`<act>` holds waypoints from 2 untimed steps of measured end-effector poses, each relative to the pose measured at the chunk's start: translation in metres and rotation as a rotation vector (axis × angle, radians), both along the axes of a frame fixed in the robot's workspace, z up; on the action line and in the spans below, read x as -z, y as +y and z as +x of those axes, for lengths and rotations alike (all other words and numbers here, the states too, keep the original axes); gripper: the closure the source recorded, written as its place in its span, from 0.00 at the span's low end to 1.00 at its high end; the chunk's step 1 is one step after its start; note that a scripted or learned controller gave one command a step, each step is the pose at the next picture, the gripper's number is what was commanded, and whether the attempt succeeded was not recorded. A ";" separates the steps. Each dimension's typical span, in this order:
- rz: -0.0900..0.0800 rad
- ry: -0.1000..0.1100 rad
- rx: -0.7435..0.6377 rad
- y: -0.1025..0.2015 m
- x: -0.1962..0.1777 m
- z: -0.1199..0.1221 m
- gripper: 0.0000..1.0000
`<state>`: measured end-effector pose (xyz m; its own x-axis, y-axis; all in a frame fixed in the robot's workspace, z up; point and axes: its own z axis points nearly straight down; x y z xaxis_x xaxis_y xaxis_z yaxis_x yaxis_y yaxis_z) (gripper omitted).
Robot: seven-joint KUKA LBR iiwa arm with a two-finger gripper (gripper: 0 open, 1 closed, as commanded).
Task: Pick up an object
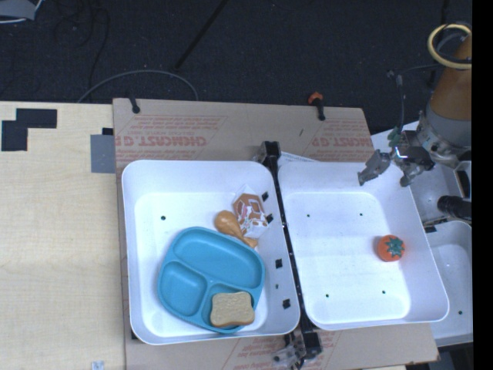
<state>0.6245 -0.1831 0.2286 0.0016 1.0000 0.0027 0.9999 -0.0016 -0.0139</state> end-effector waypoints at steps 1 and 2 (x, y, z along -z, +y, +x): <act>-0.003 -0.013 -0.002 0.000 -0.008 0.003 0.00; -0.001 -0.006 -0.002 0.005 0.056 -0.001 0.00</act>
<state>0.6238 -0.1785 0.1729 -0.0003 1.0000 0.0016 1.0000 0.0003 -0.0074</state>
